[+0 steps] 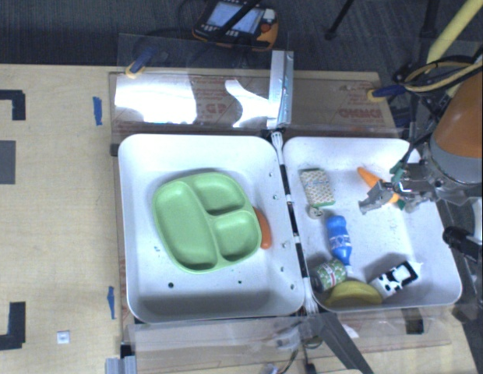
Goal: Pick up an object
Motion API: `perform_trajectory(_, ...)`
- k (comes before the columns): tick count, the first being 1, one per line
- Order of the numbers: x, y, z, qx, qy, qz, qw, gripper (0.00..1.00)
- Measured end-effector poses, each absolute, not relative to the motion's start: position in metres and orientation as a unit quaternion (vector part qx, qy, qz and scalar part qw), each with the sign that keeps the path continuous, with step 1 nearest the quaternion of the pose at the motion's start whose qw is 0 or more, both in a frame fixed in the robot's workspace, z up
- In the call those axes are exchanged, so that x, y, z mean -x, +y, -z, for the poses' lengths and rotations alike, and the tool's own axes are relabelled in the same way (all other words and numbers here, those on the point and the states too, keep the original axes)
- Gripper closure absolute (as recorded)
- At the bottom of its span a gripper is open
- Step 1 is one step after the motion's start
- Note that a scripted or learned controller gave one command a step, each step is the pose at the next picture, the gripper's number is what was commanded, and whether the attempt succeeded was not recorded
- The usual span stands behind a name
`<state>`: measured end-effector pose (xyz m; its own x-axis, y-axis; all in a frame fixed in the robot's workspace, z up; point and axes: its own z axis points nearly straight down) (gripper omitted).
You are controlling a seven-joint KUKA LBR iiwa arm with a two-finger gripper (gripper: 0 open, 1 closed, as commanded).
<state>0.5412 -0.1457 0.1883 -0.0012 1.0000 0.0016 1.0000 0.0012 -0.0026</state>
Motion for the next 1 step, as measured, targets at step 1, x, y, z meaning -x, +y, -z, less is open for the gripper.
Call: perform_trajectory(1, -0.6025, -0.1952, -0.1549, 0.745, -0.667, 0.0004, -0.002, 0.0)
